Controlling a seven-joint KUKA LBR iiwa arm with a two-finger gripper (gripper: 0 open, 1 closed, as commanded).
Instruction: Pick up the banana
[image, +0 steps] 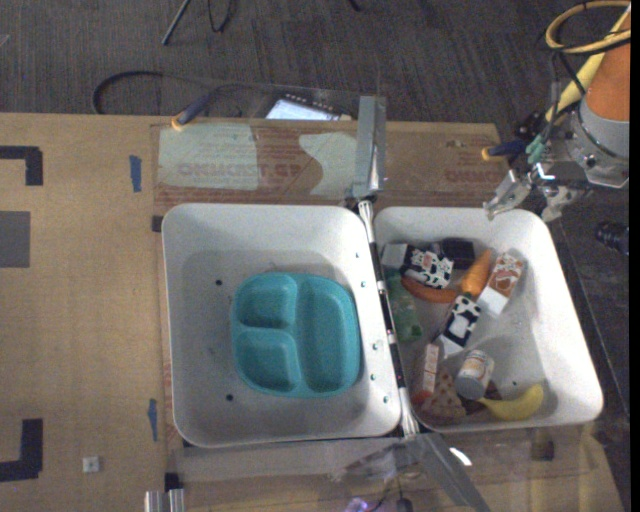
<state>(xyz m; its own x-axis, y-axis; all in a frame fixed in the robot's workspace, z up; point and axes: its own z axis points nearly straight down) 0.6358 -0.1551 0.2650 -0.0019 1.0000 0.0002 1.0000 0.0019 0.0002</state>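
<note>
Lying at the lower right of the frame, the banana (517, 403) rests on the floor of the right bin (560, 330), close to that bin's lower wall, its curve opening upward. Just left of it, a small cylindrical can (473, 373) is tilted on its side and touches or nearly touches the banana's left tip. Further left sits a brown wedge-shaped item (445, 402) beside a narrow pinkish box (430, 366). Above these lie a black-and-white patterned carton (461, 320), an orange carrot-like piece (476, 272), a white and red carton (503, 281), a second black-and-white patterned block (428, 267) and a dark object (458, 250). The left bin (200, 250), at frame centre, holds a teal divided plate (296, 333). Both bins stand on a tan surface (80, 300). The end effector (527, 197) hangs at the upper right of the frame, over the right bin's upper rim, well apart from the banana; its fingers are spread, with nothing between them. Above it, the arm's orange band (610, 95) is visible.
</note>
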